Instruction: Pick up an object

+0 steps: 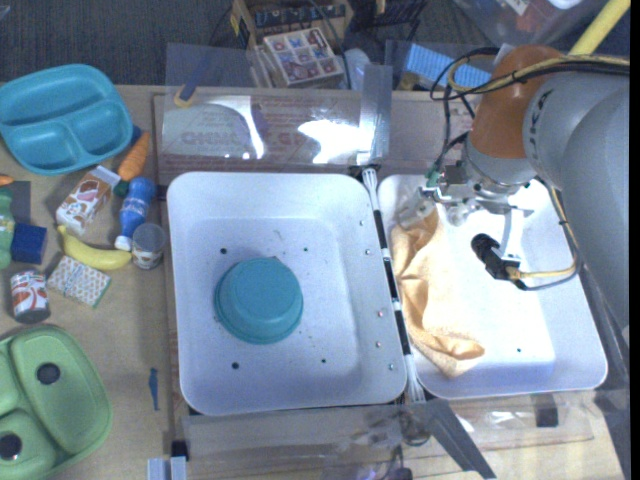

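Well, I see my arm (560,98) reaching in from the right, low over the right bin (560,358). The gripper (438,196) sits at the top left part of that bin, right at the upper end of the yellow cloth (425,293). Its fingertips seem to touch the cloth there (I cannot tell if the fingers are apart or together, the wrist blocks them). The cloth lies crumpled along the left wall of the right bin, from near the top down to the bottom left. In the left bin (200,208) a blue bowl (259,299) sits upside down, a bit left of the middle. On the bench to the left I see a banana (92,251) and a blue tray (65,118).
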`<state>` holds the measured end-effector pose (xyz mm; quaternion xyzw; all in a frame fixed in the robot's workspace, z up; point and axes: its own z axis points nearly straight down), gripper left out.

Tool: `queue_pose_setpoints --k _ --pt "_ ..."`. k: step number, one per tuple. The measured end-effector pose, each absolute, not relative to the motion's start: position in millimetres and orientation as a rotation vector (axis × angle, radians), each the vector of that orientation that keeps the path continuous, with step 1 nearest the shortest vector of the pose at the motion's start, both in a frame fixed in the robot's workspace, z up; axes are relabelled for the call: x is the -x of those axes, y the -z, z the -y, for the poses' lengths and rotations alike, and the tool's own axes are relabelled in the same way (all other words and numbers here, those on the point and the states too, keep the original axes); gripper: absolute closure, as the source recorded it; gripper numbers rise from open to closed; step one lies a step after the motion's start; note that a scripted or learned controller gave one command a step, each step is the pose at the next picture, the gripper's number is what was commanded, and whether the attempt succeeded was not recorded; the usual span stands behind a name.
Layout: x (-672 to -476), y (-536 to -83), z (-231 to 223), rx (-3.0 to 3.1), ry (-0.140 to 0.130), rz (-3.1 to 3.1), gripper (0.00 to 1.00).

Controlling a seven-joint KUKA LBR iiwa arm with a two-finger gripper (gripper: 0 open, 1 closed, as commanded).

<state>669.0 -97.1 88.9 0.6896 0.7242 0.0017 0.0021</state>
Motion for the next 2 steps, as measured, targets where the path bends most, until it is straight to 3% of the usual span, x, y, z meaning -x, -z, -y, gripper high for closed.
queue_pose_setpoints --k 1,2 --pt "-670.8 -101.4 96.7 -2.158 -0.010 -2.271 1.00" --pt "-667.7 -186.3 56.6 -1.922 -0.003 -2.479 1.00"
